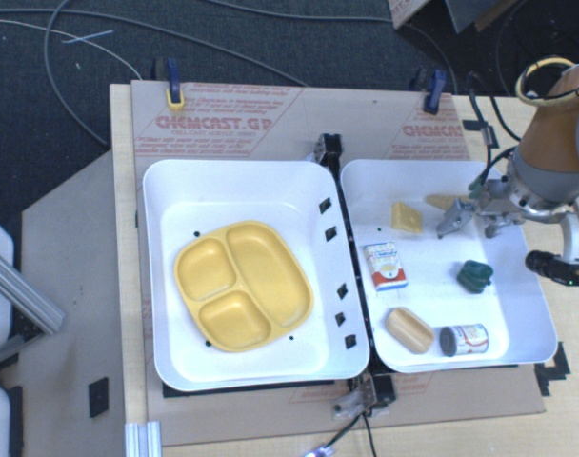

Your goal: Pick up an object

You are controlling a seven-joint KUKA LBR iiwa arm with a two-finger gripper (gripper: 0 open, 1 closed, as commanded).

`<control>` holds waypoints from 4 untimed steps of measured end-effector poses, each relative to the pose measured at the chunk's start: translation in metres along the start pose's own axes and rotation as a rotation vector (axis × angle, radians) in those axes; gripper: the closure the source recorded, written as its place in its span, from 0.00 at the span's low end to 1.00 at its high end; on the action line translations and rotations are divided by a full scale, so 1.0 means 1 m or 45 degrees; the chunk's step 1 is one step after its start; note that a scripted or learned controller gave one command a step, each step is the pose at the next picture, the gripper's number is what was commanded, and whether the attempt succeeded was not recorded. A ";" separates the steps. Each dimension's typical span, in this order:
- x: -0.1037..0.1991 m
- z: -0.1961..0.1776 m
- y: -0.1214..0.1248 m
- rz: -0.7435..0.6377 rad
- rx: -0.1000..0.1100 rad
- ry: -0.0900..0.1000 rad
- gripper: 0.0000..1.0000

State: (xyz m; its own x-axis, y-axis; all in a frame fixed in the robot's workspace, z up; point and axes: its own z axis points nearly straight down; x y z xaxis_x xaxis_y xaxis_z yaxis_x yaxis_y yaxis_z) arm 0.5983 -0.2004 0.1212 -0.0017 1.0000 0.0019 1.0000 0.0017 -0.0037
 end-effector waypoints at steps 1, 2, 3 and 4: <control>0.000 0.038 0.000 0.001 0.000 -0.001 0.00; 0.000 0.025 0.001 0.000 -0.005 -0.001 1.00; 0.010 -0.024 0.004 0.000 -0.007 -0.003 1.00; 0.004 -0.085 0.004 0.001 -0.009 -0.004 1.00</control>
State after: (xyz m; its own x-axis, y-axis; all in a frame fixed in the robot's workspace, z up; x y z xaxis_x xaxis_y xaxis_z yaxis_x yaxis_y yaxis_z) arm 0.6024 -0.1962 0.2066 -0.0012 1.0000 -0.0014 1.0000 0.0012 0.0036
